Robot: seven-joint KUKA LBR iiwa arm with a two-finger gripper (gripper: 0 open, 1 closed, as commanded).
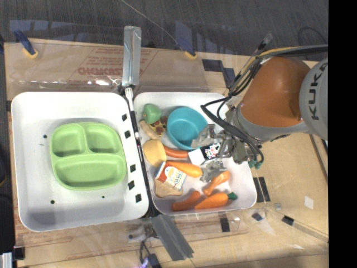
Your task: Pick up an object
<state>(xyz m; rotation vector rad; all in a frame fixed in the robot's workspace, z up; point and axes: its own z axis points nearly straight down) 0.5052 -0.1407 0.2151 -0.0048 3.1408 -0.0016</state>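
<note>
The right bin (245,190) holds a pile of toy food: a teal bowl (185,126), a green pear-like piece (151,113), a yellow piece (154,152), a snack packet (173,178) and several orange carrots (207,200). My gripper (215,159) hangs low over the right half of this bin, just right of the bowl and above the carrots. A small white card with dark marks (207,152) lies right at the fingers. Whether anything sits between them is hidden by the wrist.
The left bin (28,149) carries a green divided plate (87,154). A metal bar (131,57) stands at the back between the bins. The arm's orange band (273,94) and cables overhang the right bin's back right corner.
</note>
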